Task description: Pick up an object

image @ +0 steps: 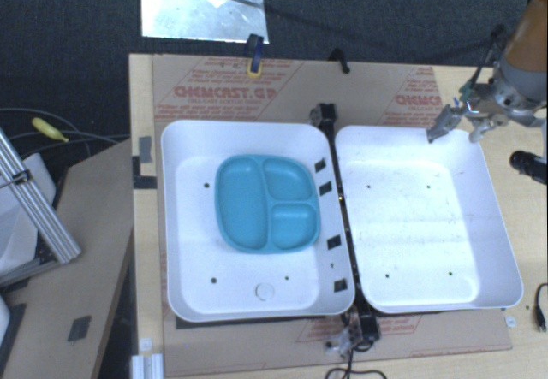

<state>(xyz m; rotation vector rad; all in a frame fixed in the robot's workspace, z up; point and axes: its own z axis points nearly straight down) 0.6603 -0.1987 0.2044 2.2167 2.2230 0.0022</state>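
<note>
Tool [459,122] spread apart and empty over the far corner of the right bin [492,198], well apart from the blue divided plate [265,204] lying flat in the left bin [184,198]. Likely risk: fingers skidding off that low, smooth rim.

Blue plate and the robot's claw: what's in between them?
In the camera view, between the blue plate and the gripper lie the bins' dividing walls with black clips and bare white floor.

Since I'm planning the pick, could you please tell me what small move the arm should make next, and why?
Probably swing the claw left toward the blue divided plate: the plate lies in the left bin, while the claw hovers open over the right bin's far right corner.
</note>
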